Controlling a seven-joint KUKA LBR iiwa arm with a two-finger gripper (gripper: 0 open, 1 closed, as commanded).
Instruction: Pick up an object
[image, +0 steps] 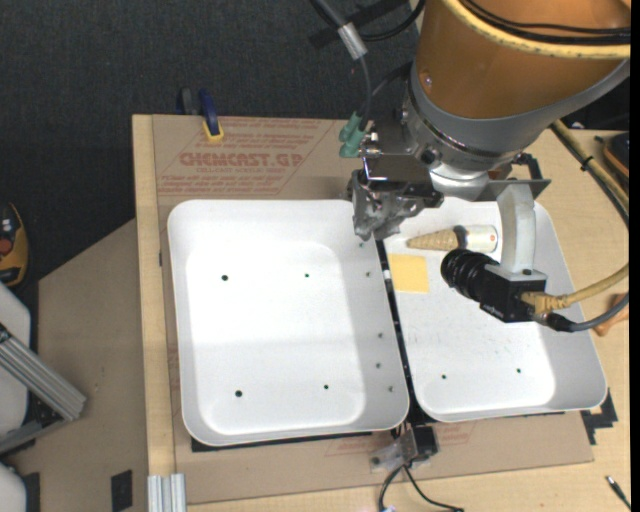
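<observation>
Gripper (372, 225), openness impossible to tell, hangs just beside the yellow square (408, 272), up-left of it.

The left bin (260, 320) offers open floor from edge to edge. In the right bin (480, 385), a yellow square (409, 272), a cone (430, 240) and a white cylinder (483, 238) crowd the far-left corner; the floor along its near edge lies open.

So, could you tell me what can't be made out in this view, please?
Camera view:
- gripper: tip small and dark; any grasp cannot be told.
- right bin: far edge hidden by the arm.
- white object beside the tan cone: right end covered by the arm, shape unclear.
</observation>
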